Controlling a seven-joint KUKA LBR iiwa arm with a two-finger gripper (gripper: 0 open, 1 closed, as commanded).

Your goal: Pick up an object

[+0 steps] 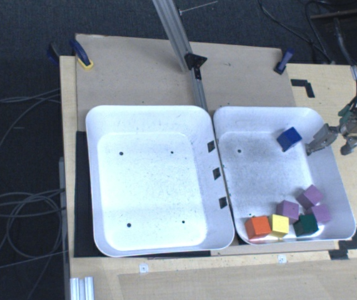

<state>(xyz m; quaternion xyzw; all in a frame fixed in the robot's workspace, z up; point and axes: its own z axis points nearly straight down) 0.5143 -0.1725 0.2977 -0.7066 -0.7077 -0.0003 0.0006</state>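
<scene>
Orange block (258,226) nearest; white bins (103,186) on tan bench (134,61), dark carpet (15,17).

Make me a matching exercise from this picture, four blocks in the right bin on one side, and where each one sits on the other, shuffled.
Things:
1. blue block
2. orange block
3. yellow block
4. green block

Places:
A. between the orange and green blocks
B. alone near the bin's far right side, close to the tool
C. leftmost in the cluster at the near edge
D. right of the yellow block, below a purple one

Pairs: 1-B, 2-C, 3-A, 4-D
</scene>
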